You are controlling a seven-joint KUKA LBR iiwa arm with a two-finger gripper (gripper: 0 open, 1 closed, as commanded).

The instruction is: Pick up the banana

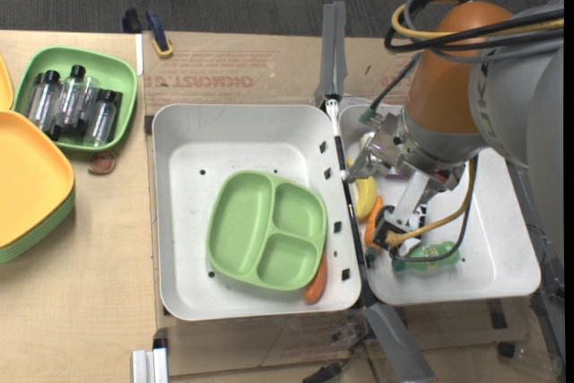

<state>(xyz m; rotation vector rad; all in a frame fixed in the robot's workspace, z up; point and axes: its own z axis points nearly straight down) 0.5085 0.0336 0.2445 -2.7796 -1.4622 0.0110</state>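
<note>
My pincer (367, 159) hung over the banana (363, 196); clenched or released, I couldn't tell. It looked light, curved and slippery, so I judged its middle the best hold.

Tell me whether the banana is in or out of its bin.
In. The banana lies inside the right bin, by its left wall, next to an orange thing.

The plate (266, 231) is light green, the left bin (179, 148) and right bin (502, 256) white, the banana (364, 195) yellow, the carrot (316, 284) orange, the bottle (429, 256) green, the dishes (31, 184) yellow-orange, the bench (99, 300) tan, the arm (525, 103) grey with an orange band.
</note>
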